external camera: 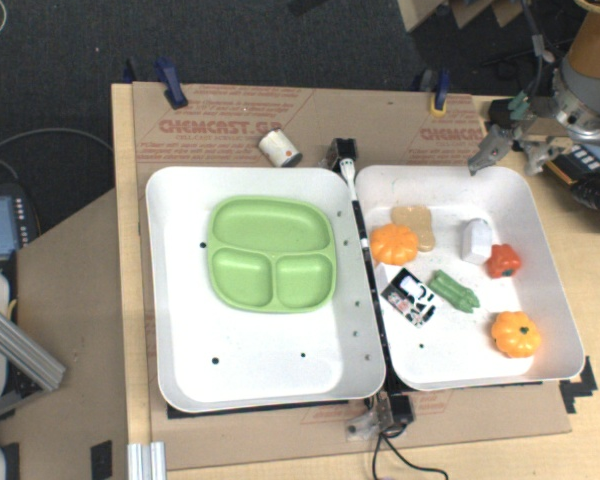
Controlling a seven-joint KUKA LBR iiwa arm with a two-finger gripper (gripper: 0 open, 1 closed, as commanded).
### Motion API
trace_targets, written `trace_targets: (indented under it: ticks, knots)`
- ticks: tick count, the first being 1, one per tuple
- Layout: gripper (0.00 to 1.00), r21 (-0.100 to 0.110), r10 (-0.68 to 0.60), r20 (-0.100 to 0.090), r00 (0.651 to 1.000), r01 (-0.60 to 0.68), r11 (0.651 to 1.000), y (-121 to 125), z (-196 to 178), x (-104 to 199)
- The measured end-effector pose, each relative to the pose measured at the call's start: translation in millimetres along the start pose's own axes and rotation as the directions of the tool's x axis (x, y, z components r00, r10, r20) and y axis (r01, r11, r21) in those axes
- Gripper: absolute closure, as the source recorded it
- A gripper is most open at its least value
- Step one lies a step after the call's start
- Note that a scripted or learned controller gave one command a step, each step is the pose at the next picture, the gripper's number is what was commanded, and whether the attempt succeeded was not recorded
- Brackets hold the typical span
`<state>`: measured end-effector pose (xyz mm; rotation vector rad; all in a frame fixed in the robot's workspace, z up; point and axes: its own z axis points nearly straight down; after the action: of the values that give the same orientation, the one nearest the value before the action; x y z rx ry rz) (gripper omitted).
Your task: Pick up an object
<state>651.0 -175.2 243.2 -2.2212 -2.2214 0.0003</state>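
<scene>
Look to the corner just beyond the far right corner of the right bin (540,203) and you find the robot arm (588,63): a rounded, pale grey body, with a tan-orange band across it higher up from that corner. Below the grey part sits a lighter metal collar. From there, toward the bin's far rim, the gripper (492,146) is built of dull grey metal pieces with a small teal-green part. A thin dark cable runs above it.
</scene>
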Motion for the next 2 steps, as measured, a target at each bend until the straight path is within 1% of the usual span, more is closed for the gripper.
trace_targets:
  ticks: [1,2]
  knots:
    - [1.0,-0.004,-0.001,0.002,1.0,0.001,1.0,1,-11,0]
    - [1.0,-0.013,-0.005,0.001,1.0,0.005,1.0,-48,-103,49]
